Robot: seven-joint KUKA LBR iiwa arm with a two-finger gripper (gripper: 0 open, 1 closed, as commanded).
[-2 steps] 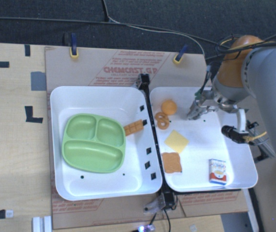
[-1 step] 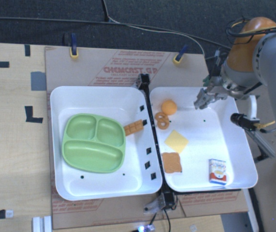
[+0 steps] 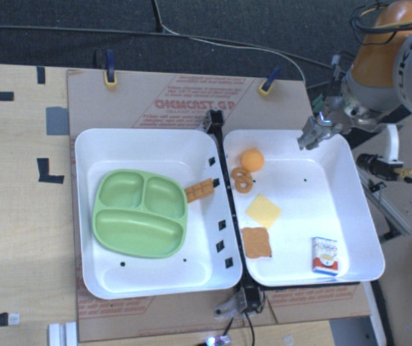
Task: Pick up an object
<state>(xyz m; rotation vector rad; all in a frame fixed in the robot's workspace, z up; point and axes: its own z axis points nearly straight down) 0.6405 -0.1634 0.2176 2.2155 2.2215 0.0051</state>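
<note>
The right bin (image 3: 350, 186) holds an orange ball (image 3: 252, 159), a small brown ring (image 3: 242, 180), a yellow cheese slice (image 3: 263, 210), a brown toast slice (image 3: 256, 242) and a small red and white box (image 3: 325, 256). In the left bin (image 3: 90, 150) lies a green divided plate (image 3: 141, 213) with a brown waffle stick (image 3: 200, 189) beside it. My gripper (image 3: 311, 137) hangs over the right bin's far right corner, above and apart from every object, with nothing seen in it.
A black divider (image 3: 224, 200) runs between the two bins. Two clamps (image 3: 110, 74) (image 3: 267, 85) pin the cardboard sheet at the back. Cables (image 3: 191, 34) cross the dark floor behind. A metal bracket (image 3: 389, 166) sits to the right of the bin.
</note>
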